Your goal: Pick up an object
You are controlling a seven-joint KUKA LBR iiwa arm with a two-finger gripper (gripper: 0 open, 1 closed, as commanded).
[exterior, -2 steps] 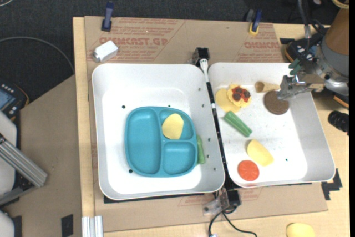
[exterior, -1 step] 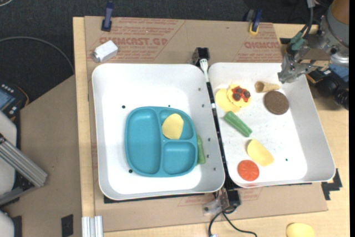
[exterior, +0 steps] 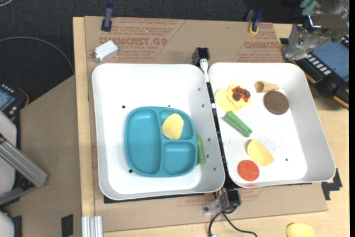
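Your pincer (exterior: 299, 44) sits at two o'clock, just off the right bin's (exterior: 316, 136) far corner; its grip you cannot tell. In that bin, the brown disc (exterior: 275, 102) lies near the far rim, the red disc (exterior: 248, 170) by the near rim.

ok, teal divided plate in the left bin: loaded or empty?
Loaded. The teal divided plate holds one yellow piece in its upper right compartment; a green piece lies just outside its right rim.
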